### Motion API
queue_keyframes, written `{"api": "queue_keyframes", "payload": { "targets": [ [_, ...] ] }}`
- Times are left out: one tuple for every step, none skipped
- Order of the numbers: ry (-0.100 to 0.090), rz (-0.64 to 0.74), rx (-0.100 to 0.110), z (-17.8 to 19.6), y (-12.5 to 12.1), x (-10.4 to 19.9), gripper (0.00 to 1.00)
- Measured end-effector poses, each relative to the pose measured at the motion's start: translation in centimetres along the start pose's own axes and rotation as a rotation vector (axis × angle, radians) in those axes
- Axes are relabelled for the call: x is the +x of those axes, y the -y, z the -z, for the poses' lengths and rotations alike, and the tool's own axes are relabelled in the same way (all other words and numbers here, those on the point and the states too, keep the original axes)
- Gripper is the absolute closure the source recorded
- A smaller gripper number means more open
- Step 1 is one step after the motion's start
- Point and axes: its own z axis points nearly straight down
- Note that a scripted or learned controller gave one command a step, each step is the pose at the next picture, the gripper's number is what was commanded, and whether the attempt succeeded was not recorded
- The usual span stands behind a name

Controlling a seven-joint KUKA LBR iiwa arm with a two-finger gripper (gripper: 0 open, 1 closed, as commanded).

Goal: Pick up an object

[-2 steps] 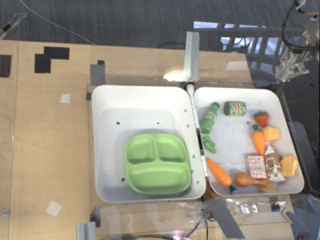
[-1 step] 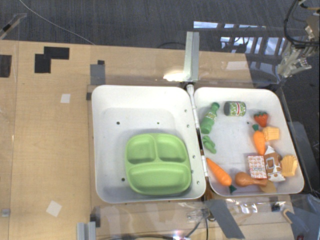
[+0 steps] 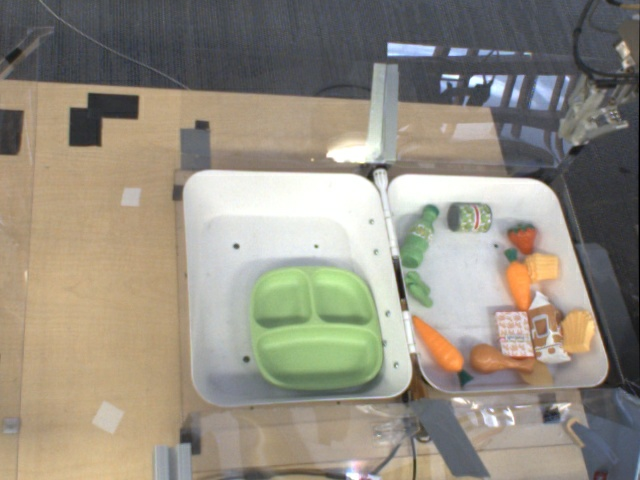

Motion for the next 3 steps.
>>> {"api": "queue_keyframes", "payload": {
  "targets": [
    [-0.040,0.092,-0.017,1.9,0.6,0.2,1.00],
    [-0.039,0.132,-0.018,-0.4,0.5,0.2,1.00],
    [-0.026,0.133,-0.011,1.2,0.5,-0.1,1.00]
  ]
}}
